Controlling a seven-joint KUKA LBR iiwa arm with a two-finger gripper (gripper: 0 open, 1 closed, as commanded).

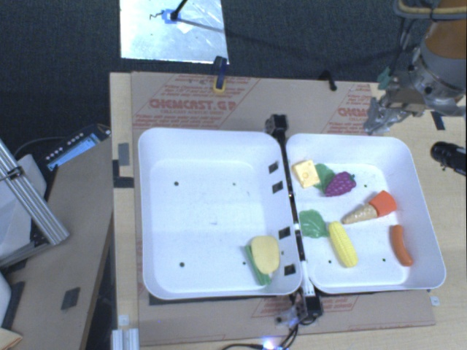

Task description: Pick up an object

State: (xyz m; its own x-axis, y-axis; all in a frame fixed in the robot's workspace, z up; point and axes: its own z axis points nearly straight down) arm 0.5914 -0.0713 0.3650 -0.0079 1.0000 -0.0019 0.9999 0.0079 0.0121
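My gripper point(382, 121) hangs at the upper right, just beyond the back rim of the right bin point(419, 195), with the orange-banded arm above it. Its fingers look open, with nothing between them. In the right bin lie a yellow cheese block point(306, 173), purple grapes point(340, 184) with a green piece point(322, 173) beside them, an orange and tan cone point(372, 208), a green leaf point(313, 224), a yellow corn cob point(343, 243) and a red sausage point(400, 245). A yellow and green vegetable point(264, 257) sits in the near right corner of the left bin point(157, 195).
A black divider point(289, 195) with clips runs between the two bins. A silver sheet point(171, 20) lies on the floor at the back left. Grey metal rails point(29, 203) and a blue-trimmed device point(73, 146) stand to the left of the bench.
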